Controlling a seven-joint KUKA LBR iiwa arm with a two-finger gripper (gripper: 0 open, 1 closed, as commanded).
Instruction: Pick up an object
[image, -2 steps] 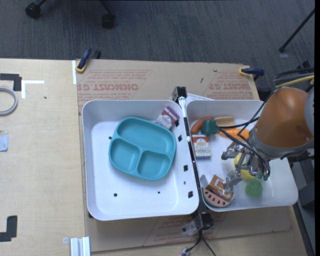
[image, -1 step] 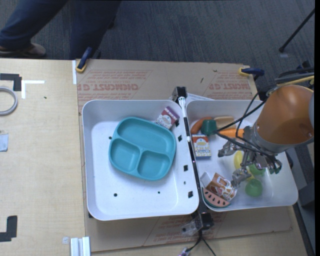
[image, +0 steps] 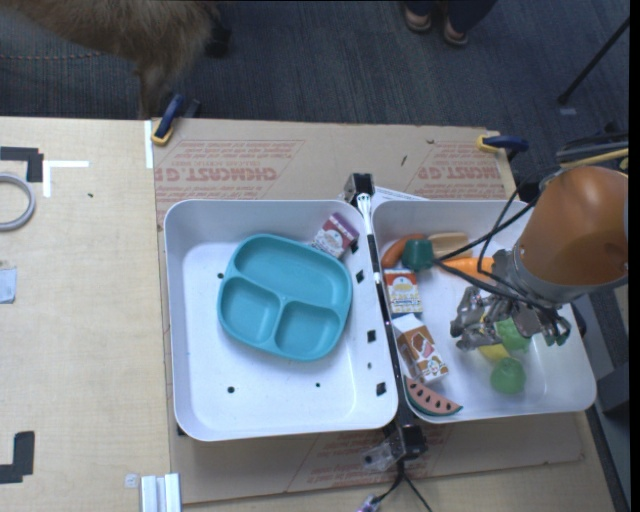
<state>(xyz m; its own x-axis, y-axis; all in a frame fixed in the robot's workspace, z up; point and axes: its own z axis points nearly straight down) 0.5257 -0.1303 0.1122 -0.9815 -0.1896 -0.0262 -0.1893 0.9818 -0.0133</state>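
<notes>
Apparently the pincer (image: 487, 325) sits low among toys, its spread unclear.

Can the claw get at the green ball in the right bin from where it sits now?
Probably yes. The claw hangs just above the green ball, which lies uncovered on the right bin floor with nothing on top of it.

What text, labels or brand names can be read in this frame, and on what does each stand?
Red print on the cardboard sheet under the bins, left panel: upside down, too blurred to quote with confidence.
Red print on the same sheet, right panel: a matching mark, also upside down and blurred.
Small carton in the right bin: printed label, too small to read.
Second carton below it: too small to read.
Packet in the left bin: unreadable.
</notes>
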